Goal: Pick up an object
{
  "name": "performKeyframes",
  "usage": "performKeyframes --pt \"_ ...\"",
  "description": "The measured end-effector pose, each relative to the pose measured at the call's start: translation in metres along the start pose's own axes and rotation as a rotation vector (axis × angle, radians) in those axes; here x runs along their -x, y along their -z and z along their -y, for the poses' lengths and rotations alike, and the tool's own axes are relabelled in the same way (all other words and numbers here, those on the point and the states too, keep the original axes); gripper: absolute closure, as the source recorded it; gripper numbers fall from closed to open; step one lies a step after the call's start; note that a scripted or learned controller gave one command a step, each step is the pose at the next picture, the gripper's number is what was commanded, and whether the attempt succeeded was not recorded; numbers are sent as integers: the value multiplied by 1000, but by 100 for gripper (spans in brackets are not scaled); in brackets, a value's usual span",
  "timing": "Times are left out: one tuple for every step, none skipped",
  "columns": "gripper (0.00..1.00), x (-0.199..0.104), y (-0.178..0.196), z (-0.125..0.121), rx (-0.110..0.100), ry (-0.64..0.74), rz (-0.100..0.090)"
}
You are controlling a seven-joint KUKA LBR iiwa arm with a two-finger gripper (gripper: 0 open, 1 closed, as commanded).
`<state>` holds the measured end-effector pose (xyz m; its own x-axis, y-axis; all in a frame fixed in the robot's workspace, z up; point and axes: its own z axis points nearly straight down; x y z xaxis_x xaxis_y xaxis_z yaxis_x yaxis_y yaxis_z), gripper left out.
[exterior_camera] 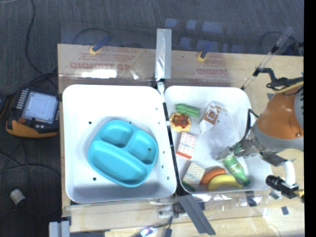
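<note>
The right bin [232,94] holds several small items. A green bottle [236,169] lies at the front right beside a yellow banana [223,182] and an orange piece [212,174]. Further in are a patterned box [193,174], a red-and-white card [186,144], a red-and-yellow toy [180,121], a green vegetable [187,110] and a white-and-brown packet [211,114]. My gripper [237,151] reaches in from the right and hangs low, just above the bottle's cap end. From this angle I can't make out whether it touches the bottle.
A blue divided plate [123,152] lies in the left bin [71,132]. The ridge between the bins [169,137] runs front to back. My arm's orange band [279,120] hangs over the right bin's right wall. A handheld device [34,112] sits on the floor at left.
</note>
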<state>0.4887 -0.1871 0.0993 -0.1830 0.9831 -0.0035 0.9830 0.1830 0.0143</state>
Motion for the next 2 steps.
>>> performKeyframes --pt "100 -17 -6 0 -6 27 1" --pt "100 -84 105 -55 -17 -34 -4"
